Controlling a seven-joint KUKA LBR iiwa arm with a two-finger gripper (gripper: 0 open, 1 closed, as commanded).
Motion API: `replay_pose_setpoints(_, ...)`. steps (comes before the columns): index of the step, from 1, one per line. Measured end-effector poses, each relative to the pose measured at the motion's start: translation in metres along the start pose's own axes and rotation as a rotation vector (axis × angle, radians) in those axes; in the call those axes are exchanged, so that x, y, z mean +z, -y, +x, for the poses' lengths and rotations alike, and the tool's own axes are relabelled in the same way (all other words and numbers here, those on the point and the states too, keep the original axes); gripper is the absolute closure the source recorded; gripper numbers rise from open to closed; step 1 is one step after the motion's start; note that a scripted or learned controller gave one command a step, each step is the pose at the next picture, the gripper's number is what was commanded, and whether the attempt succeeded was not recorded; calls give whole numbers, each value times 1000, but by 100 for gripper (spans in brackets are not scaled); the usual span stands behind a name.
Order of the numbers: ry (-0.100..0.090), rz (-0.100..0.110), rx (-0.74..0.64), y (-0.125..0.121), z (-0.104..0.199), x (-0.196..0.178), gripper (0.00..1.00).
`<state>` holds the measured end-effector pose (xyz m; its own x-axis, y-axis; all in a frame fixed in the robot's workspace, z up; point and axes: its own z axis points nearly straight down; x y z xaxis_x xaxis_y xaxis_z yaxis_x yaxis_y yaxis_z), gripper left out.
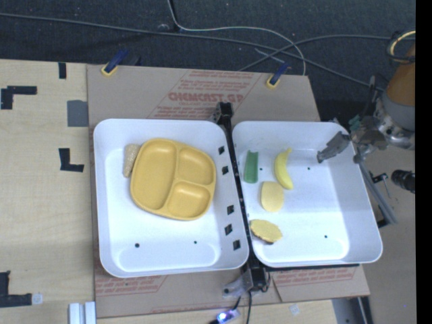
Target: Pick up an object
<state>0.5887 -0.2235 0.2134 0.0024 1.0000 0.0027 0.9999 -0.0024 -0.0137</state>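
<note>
Right bin holds four small items, all clustered in its left half. Green block: narrow, elongated, laid flat, long axis 12-to-6, set at the bin's 10 o'clock next to the divider. Banana: yellow, curved, laid flat just at 3 o'clock of the green block, apart from it. Pale yellow piece: rounded, flat-lying, found at 6 o'clock of the banana, nearly touching its lower tip. Darker yellow piece: oval, tilted, placed at the bin's 7 o'clock near the front-left corner. Left bin: yellow sectioned plate is seated centrally, three compartments up; tan sponge-like item is tucked at its 9 o'clock, partly covered.
</note>
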Motion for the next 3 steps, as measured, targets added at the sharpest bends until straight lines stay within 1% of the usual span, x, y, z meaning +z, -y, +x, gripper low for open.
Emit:
replay_pose_setpoints(1,3,-12,-3,-3,0,-7,0)
replay_pose_setpoints(2,2,-7,-3,7,3,45,0)
replay_pose_setpoints(3,2,-7,-4,5,14,97,0)
